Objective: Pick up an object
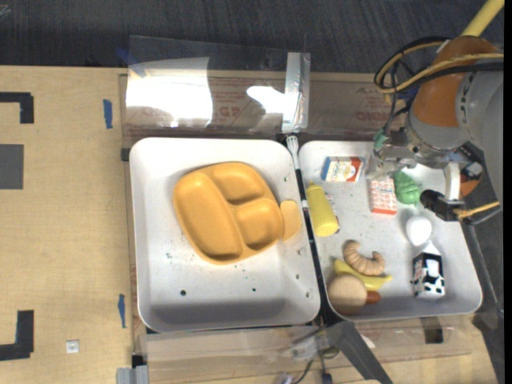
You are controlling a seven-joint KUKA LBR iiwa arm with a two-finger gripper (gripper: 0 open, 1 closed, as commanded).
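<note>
arm over the right bin, nothing lifted yet

the gripper (pixel 394 160) hangs at the right bin's (pixel 472 290) one o'clock, above the green toy (pixel 407 188) and red-and-white packet (pixel 383 195); whether its jaws are open i cannot tell. every object lies in a bin, so the pick looks undone.

No legible text; print on the small carton (pixel 342 170) and packet (pixel 382 194) too blurred.

Left bin: you see an orange divided plastic tray (pixel 230 210).
Right bin: your arm's gripper (pixel 390 163) above a red-white carton (pixel 382 194).
</note>
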